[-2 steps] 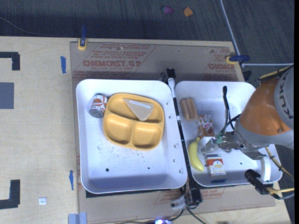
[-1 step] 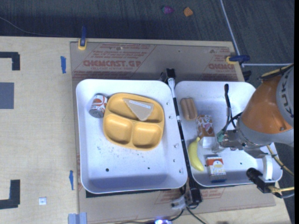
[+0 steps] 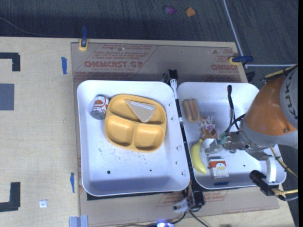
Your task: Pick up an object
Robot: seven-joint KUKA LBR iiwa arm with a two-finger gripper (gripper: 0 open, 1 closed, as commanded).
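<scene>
Grey hand (image 3: 214, 144) half-hidden beside banana (image 3: 199, 158)

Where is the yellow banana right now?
The curved yellow banana lies in the right white bin, along its left wall, just left of the small red-and-white carton and below the brown patterned packet.

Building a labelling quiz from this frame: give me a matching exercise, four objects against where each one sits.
Objects:
1. yellow divided tray
2. crushed can
3. banana
4. hot dog

Places:
A. far end of the right bin, near the divider between bins
B. left bin, far-left corner
C. middle of the left bin
D. right bin, near the divider, just left of the small red-and-white carton

Pairs: 1-C, 2-B, 3-D, 4-A
</scene>
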